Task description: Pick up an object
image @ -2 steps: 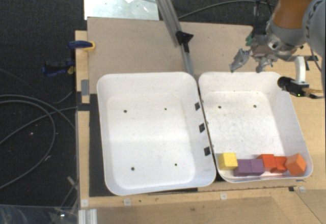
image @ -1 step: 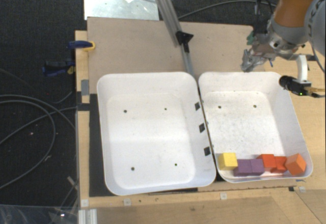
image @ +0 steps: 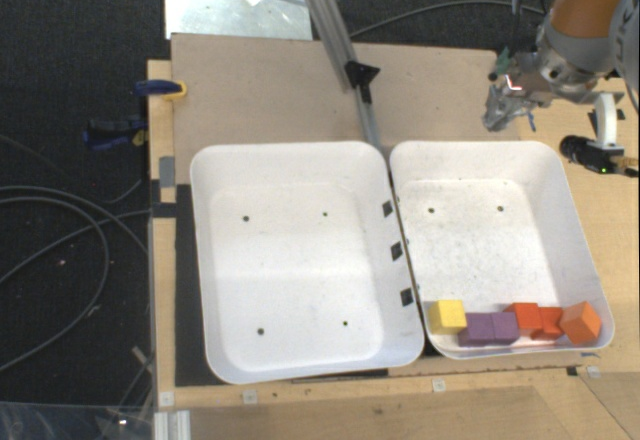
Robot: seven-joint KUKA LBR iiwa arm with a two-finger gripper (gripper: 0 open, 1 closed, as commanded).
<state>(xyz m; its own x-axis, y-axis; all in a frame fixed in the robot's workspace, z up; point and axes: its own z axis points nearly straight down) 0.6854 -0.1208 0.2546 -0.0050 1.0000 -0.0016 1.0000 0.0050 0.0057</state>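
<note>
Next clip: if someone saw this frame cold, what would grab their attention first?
Probably the row of coloured blocks along the near wall of the right bin: a yellow block, a purple block, a red block and an orange block. Next, the arm's orange band at the top right, with the pincer hanging over the bench just beyond that bin's far rim, well away from the blocks.
</note>
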